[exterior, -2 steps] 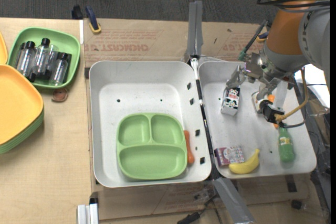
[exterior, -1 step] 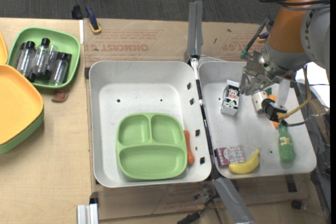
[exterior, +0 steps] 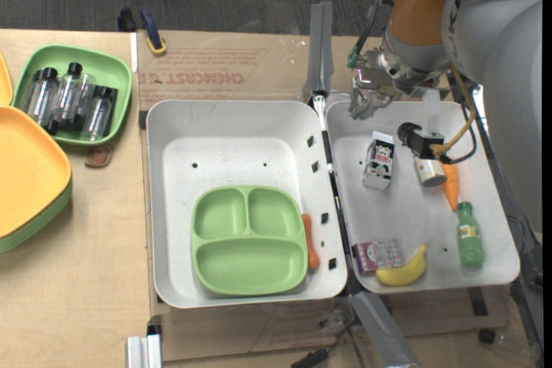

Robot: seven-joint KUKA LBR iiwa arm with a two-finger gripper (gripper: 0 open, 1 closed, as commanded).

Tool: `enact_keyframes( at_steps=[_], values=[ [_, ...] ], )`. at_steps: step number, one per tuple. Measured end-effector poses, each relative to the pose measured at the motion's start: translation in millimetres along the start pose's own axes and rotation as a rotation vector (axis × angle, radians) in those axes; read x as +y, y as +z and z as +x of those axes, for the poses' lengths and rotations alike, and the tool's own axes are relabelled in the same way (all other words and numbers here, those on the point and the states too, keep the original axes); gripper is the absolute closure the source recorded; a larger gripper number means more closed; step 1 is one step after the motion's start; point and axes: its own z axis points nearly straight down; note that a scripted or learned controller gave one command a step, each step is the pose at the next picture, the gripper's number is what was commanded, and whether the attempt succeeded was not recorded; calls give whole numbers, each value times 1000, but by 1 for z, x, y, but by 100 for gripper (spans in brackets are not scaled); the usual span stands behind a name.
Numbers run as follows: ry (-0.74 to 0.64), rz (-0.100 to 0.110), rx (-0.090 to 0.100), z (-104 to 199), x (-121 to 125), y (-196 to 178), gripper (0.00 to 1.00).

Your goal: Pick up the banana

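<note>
The yellow banana [exterior: 403, 269] lies curved at the front edge of the right bin [exterior: 492, 263], next to a pink packet [exterior: 378, 255]. My gripper [exterior: 360, 105] hangs over the far left corner of that bin, well behind the banana and apart from it. Nothing shows in its grasp. A small white carton [exterior: 379, 161] lies between the gripper and the banana.
The right bin also holds a green bottle [exterior: 470, 233], an orange carrot [exterior: 451, 186] and a small pale cylinder [exterior: 427, 171]. In the left bin [exterior: 172, 185] sit a green divided plate [exterior: 250, 239] and an orange stick [exterior: 308, 242]. Yellow plates [exterior: 26, 177] and a green tray of bottles [exterior: 73, 95] stand at left.
</note>
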Motion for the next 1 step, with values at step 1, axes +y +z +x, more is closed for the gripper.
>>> enact_keyframes(
  at_steps=[1],
  values=[
    [443,2,-1,23,-2,9,100]
  ],
)
